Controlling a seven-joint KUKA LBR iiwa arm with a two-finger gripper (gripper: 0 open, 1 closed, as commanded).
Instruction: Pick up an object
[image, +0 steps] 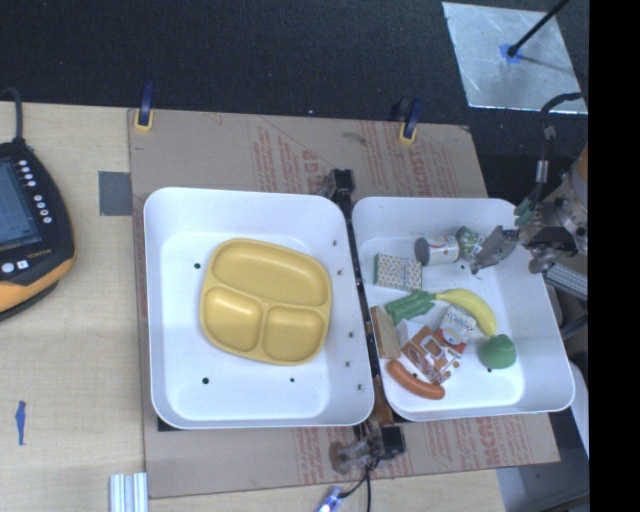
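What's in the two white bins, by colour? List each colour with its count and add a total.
Yellow: 2, sectioned plastic tray and plastic banana
Green: 3, round fruit, long piece, checked packet
Red or orange: 2, sausage, printed packet
Grey: 1, small can
Total: 8

A yellow divided plate (266, 299) lies in the left bin (170, 390). Right of it, the gripper (497, 244) hovers above a banana (472, 305).
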